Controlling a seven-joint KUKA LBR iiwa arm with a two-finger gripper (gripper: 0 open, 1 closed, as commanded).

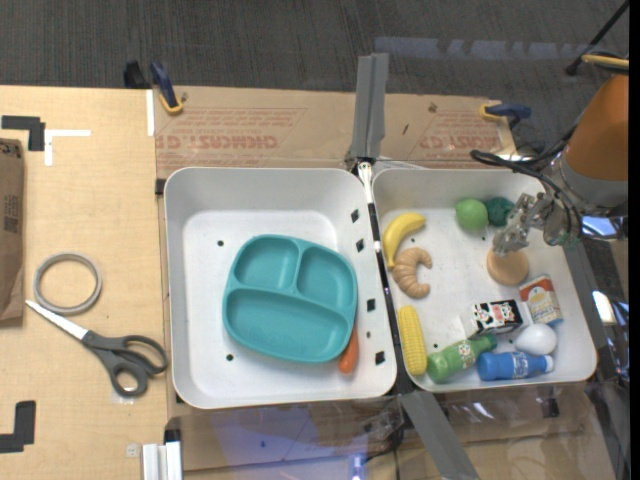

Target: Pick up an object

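The robot's hand [517, 236] hovers over a tan, round wooden piece [508, 265] in the right bin [440, 183]; whether its grip is wide or narrow cannot be told.

On the surface [80, 168] at the left of the frame lie a roll of tape [67, 281] and, just below it, grey-handled scissors [105, 348]. A brown paper bag [10, 230] sits at the far left edge. Two blue clamps [163, 86] [508, 112] grip the cardboard sheet [260, 128] along the upper middle. Black corner marks [25, 128] show at upper left and lower left, over dark carpet [300, 18] across the top
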